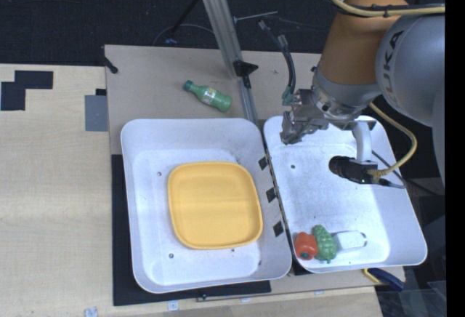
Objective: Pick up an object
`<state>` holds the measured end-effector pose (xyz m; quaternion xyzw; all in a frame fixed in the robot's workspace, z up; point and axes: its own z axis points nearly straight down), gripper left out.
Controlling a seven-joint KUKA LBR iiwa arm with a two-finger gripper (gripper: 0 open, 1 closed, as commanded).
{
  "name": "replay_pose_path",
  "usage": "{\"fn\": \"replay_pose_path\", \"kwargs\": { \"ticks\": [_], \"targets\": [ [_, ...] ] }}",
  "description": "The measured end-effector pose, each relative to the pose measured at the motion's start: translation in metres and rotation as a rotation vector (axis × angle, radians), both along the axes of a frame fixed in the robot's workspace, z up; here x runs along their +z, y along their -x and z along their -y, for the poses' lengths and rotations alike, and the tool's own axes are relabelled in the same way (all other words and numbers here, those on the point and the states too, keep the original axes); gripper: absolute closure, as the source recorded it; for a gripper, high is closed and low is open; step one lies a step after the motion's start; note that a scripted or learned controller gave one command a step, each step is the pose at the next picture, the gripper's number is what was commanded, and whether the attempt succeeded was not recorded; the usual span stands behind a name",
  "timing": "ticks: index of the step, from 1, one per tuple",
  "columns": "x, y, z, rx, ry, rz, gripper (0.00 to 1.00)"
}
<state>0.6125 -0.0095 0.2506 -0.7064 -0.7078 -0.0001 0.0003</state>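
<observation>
My gripper (292,132) hangs over the far left corner of the right bin (407,232), close to its back rim, with bare bin floor under it. At the near edge of that bin lie a red pepper-like toy (305,245), a green knobbly toy (325,243) touching it, and a white piece (352,240) just to their right. These lie well in front of the gripper. A yellow square plate (214,204) lies flat in the middle of the left bin (138,163).
A green bottle (208,96) lies on the bench behind the left bin. A slanted aluminium bar (227,39) rises behind the bins. A black cylinder (352,169) on a white bracket hangs from the arm over the right bin. Black clips (271,194) join the bins.
</observation>
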Motion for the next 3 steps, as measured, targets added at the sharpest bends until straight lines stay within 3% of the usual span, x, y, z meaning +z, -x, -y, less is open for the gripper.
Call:
{"fn": "replay_pose_path", "kwargs": {
  "ticks": [2, 3],
  "targets": [
    [-0.011, 0.015, -0.099, 0.000, 0.000, 0.000, 1.00],
    [-0.011, 0.015, -0.098, -0.002, 0.001, 0.000, 0.00]
  ]
}}
